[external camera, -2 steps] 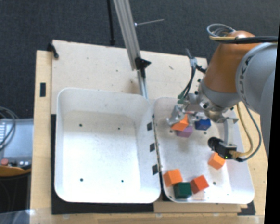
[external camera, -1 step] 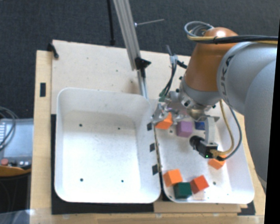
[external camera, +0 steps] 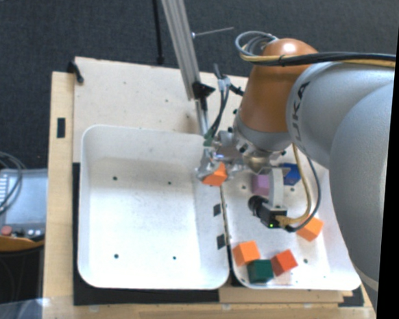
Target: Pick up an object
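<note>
1. Camera view: my gripper [external camera: 214, 169] pinches an orange block [external camera: 215, 176] above the ridge between the bins.
2. I should lift straight up, slowly, clear of the right bin [external camera: 335, 269].
3. Grip looks shallow; jerks may drop it.

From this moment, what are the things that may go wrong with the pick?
1. The small orange block sits at the gripper, above the ridge where the two white bins meet. If the hold is weak, it may fall onto the ridge and tumble into either bin.
2. The hanging cables run low over the right bin, near the purple block and another orange cube. They may drag these when the arm moves.
</note>
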Robot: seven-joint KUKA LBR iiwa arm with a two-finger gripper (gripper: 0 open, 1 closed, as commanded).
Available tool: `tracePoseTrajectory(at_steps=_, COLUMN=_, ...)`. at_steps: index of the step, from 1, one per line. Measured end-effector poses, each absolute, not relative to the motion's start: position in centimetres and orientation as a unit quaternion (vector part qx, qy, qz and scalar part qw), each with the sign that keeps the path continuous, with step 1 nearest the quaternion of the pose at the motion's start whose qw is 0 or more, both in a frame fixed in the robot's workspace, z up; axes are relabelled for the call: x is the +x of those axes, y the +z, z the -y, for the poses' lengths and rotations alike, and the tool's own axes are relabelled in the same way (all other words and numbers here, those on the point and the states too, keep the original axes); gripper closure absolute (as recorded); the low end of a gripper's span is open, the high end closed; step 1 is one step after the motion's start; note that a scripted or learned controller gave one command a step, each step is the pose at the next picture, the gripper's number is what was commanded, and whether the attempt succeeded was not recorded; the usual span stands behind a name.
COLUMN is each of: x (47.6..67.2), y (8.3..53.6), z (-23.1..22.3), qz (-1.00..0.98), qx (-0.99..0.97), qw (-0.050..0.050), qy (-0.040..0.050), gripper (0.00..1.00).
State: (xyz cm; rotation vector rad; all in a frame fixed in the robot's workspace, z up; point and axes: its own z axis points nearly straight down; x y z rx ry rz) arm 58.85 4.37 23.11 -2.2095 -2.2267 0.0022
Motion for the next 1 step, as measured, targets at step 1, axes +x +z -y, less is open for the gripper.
tracePoseTrajectory(at_steps=1, x=57.19, y=24.35, z=-8.88, qz=0.710, qx=-0.704, qw=0.003, qy=0.0009, gripper=1.00)
